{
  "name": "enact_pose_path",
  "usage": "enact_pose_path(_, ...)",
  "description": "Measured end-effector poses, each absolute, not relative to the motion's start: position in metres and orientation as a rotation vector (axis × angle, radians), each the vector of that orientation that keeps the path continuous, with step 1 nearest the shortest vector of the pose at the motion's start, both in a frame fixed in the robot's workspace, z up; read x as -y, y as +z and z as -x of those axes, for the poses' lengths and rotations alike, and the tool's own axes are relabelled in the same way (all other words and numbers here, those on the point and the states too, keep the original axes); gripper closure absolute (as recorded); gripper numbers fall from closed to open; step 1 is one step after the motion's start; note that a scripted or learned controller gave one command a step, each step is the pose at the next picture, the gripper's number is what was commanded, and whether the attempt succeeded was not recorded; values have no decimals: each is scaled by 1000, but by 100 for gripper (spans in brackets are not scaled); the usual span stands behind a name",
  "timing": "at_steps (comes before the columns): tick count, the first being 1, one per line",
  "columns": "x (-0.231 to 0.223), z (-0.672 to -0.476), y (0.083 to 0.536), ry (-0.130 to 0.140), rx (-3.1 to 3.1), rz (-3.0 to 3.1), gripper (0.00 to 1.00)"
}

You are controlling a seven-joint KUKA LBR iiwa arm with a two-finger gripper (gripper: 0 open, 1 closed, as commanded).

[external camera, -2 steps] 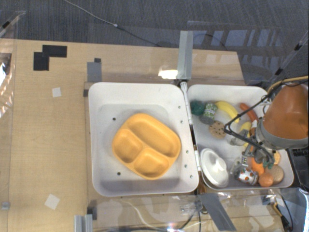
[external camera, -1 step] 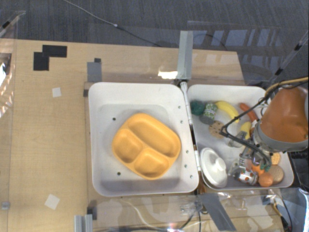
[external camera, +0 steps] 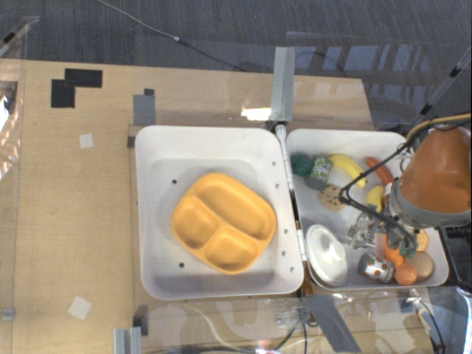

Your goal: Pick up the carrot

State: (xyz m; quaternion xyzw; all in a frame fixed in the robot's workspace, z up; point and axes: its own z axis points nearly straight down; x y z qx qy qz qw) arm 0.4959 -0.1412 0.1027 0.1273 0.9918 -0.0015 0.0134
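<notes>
The carrot [external camera: 392, 255] looks like the orange tapered piece near the front of the right bin [external camera: 295, 198], partly hidden by the gripper's cables. My gripper [external camera: 369, 233] hangs low over that bin, just above and left of the carrot. The arm's orange band [external camera: 441, 174] covers the bin's right side. Nothing visibly sits in the gripper.
The right bin also holds a banana [external camera: 346, 167], a green-labelled can [external camera: 319, 169], a long orange-red item [external camera: 377, 170], a white bowl [external camera: 327, 253], a small can [external camera: 376, 270], an orange ball [external camera: 405, 273] and a brown lump [external camera: 423, 265]. A yellow divided plate [external camera: 223, 221] lies in the left bin [external camera: 155, 198].
</notes>
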Motion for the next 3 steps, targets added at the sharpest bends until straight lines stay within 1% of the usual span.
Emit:
enact_pose_path(1, 132, -490, 178, -2, -3124, -169, 100)
enact_pose_path(2, 153, -489, 134, -2, -3114, 362, 100)
enact_pose_path(3, 136, -504, 129, -3, -3076, 591, 100)
